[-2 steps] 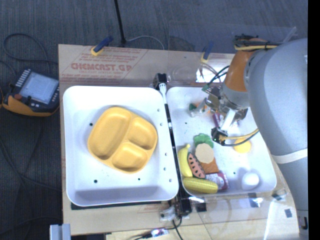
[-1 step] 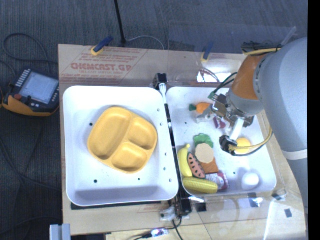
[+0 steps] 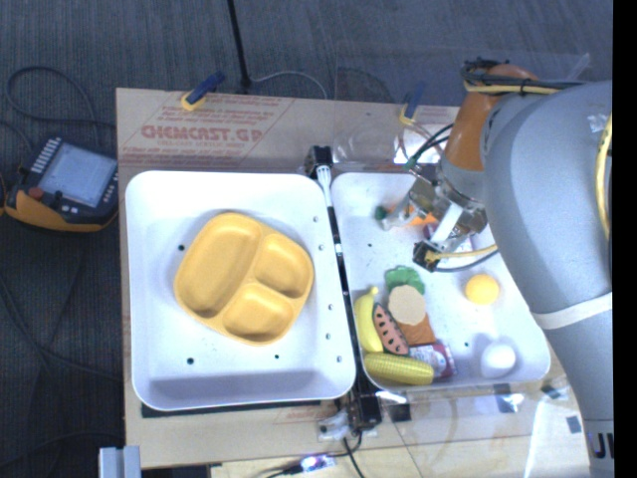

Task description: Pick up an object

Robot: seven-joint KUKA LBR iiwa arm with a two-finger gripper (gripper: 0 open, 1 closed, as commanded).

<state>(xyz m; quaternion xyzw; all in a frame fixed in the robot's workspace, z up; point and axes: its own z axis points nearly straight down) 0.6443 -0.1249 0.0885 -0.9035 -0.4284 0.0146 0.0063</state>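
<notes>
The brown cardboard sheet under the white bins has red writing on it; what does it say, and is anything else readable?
"CHEMCAST GP", or close to it, in blurred red letters on the brown cardboard sheet.
The handheld orange-and-grey control pad's screen on the carpet: too small to read.

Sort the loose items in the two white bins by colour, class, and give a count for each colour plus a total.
Yellow: 4, the divided tray, banana, corn cob, round lemon-like ball
White: 1, ball
Mixed colours: 1, cluster with a watermelon slice and green leaf
Total: 6, not counting small bits by the claw, too unclear to sort.
</notes>
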